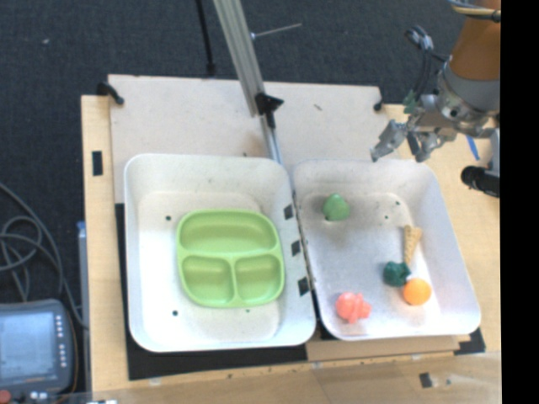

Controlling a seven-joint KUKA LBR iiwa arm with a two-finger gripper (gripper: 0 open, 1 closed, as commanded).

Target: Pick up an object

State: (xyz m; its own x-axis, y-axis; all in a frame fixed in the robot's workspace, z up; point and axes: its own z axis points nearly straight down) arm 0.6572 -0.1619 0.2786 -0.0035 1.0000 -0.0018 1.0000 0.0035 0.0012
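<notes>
- The arm comes in at the top right of the camera view, grey with an orange band, and stops above the far edge of the right bin.
- Its gripper hangs just beyond that bin's far rim, over the bench rather than over the toys; the two fingers stand apart with a gap between them, and nothing sits in that gap.
- The right bin holds five small things, all lying on its floor and well apart from the gripper:
  - a green ball near the far left of the bin, alone;
  - a tan cone toward the right wall, lying lengthwise — its near end is just beside a dark green toy;
  - an orange ball touching or just beside the dark green toy, on its near right;
  - a pink toy close to the near rim, apart from the rest.
- The left bin holds a light green tray with three compartments — one long one on the far side, two smaller ones on the near side; it lies flat near the middle of the bin.
- A metal post slants up from the bench between the two bins' far corners; a grey screen and loose cables lie on the dark floor at the left.
</notes>
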